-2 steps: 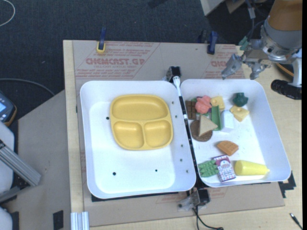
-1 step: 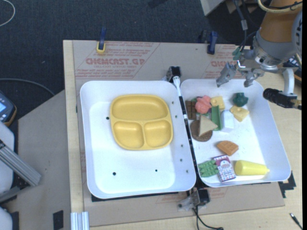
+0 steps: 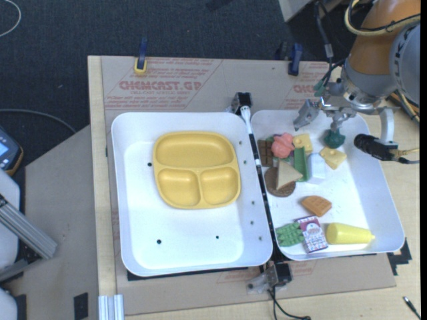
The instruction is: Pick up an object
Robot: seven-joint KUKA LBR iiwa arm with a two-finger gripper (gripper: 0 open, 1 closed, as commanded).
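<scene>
Pincer spread wide over right bin of toy food; yellow tray in left bin.

Lighting even, bright, diffuse, from overhead. Two shallow white plastic bins near overexposure; surface detail on bin floors washed out. Soft narrow shadow under yellow three-compartment plastic tray, along its near edge. Dark carpeted floor beyond bench far edge underexposed, little texture. Mild sheen on orange band of grey arm. Focus moderate throughout; printed red lettering on brown cardboard sheet soft, partly legible. Resolution low, fine edges slightly jagged.
</scene>
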